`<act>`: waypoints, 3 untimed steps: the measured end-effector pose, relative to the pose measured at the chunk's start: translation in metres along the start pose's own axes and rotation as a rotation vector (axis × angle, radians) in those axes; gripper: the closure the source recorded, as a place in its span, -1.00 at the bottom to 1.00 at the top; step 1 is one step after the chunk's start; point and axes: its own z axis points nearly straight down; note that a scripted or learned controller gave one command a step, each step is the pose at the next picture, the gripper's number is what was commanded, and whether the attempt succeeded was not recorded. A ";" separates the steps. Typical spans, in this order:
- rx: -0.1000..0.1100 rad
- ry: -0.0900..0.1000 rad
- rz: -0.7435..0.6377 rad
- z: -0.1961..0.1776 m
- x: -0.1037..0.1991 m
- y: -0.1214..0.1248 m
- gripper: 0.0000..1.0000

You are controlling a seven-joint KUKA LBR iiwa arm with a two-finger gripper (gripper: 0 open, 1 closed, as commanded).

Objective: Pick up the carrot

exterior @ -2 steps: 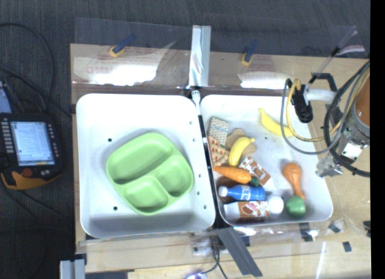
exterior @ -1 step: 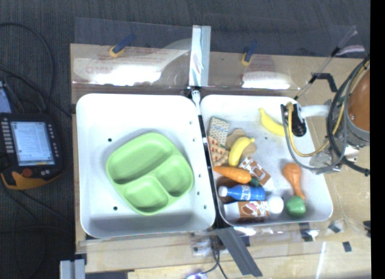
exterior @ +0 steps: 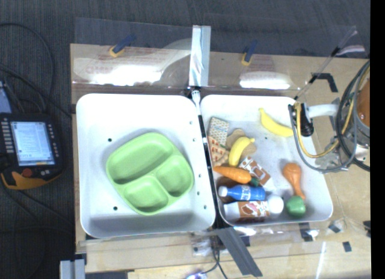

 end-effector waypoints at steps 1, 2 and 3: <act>0.003 -0.006 -0.001 0.048 0.026 -0.006 1.00; 0.000 -0.001 0.001 0.019 -0.001 0.001 1.00; 0.002 -0.004 -0.001 0.027 0.061 -0.014 1.00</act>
